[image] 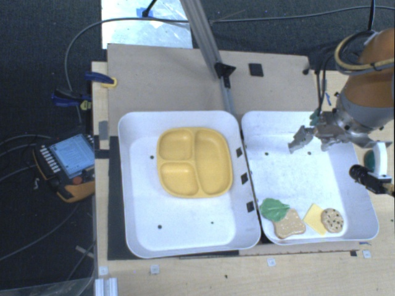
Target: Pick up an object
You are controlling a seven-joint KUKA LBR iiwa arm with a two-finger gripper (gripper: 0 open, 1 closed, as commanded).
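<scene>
My gripper (313, 142) hangs over the back part of the right bin (290, 184), reaching in from the right. It is open and nothing sits between its fingers. Along the front edge of that bin lie a green lettuce leaf (274, 209), a slice of toast (289, 224), a yellow cheese wedge (315, 217) and a round cookie (332, 219). All of them are well in front of the gripper and apart from it.
The left bin (142, 227) holds a yellow divided plate (194, 162). A grey pole (203, 29) slants down to the bins' back edge. Cables and a handheld device (68, 159) lie off the bench at left.
</scene>
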